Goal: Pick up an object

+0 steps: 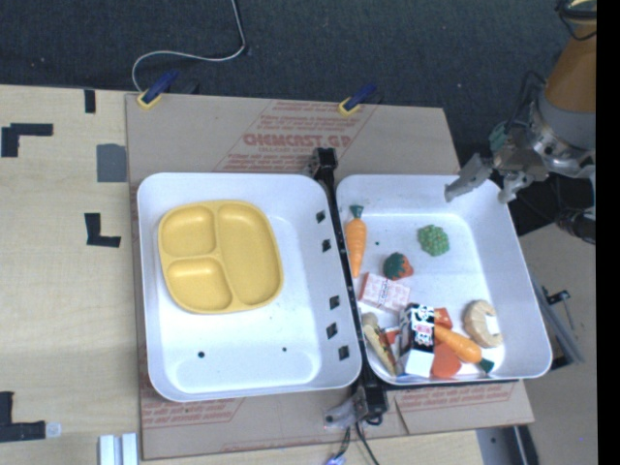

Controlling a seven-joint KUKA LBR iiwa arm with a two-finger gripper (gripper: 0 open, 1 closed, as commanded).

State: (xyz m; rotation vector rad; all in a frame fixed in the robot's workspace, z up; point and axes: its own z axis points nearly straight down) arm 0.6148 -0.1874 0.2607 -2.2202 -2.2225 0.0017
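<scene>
We see a dark carpet [387, 27] beyond a wooden bench [58, 289] with a cardboard sheet [291, 134]. The left bin [242, 376] holds a yellow divided plate [220, 256]. The right bin [455, 221] holds a carrot [355, 242], broccoli [433, 239] and other toy food. The gripper [484, 184] hangs released above its far right rim, grasping nothing.

The setting was a robotics lab: black tape markers [29, 139] on the bench, cardboard base [291, 139] clamped left of the gripper [484, 180].

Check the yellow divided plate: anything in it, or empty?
Empty. The yellow plate lies flat in the left bin, and all three compartments show bare yellow, nothing in them.
</scene>
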